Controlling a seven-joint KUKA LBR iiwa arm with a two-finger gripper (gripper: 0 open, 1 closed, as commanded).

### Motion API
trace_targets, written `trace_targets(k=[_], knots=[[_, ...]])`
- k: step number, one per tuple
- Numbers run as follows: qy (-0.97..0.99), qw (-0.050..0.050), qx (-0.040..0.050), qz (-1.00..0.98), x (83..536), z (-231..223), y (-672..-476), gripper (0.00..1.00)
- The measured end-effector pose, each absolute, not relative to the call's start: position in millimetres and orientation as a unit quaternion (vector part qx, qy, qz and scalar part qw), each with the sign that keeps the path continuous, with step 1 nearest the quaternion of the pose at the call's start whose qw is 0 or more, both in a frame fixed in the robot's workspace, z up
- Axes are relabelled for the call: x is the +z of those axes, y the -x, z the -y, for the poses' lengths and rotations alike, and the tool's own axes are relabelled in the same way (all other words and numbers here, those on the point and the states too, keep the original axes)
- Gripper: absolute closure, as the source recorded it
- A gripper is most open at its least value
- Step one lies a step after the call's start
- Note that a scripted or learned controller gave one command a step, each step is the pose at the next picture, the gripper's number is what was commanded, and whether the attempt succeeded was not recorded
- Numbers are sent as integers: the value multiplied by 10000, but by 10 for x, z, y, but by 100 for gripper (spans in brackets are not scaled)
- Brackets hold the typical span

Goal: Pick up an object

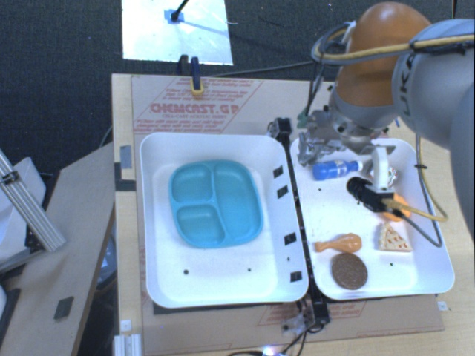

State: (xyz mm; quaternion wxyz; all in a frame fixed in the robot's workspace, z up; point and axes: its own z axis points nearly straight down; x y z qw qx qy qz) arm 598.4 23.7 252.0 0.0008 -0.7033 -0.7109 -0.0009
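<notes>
Looking down on the tabletop, you see two white bins side by side. The left bin carries one blue divided plate, lying flat near its middle, well apart from everything else.

The arm comes in from the right and hangs over the back of the right bin. Its gripper sits low at that bin's back left corner, close to the wall shared with the left bin. You cannot tell from this angle whether the gripper is spread or pressed together, and nothing shows pinched in it.

A blue bottle with a pale cap lies on its side just beside the gripper, toward the front. It is the nearest thing to it; whether the two touch is unclear.

Nearer the front of the right bin you have three more things, close together but apart: a tan drumstick, a round brown cookie just in front of it, and a yellow wedge to their right.

Small black clips line the seam between the bins, and a blue clamp grips the tabletop's back edge.
</notes>
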Motion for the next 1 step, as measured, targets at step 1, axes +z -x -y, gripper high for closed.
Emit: trace_targets(k=[1], knots=[[7035, 0, -13, 7107, 2534, -827, -5962, 100]])
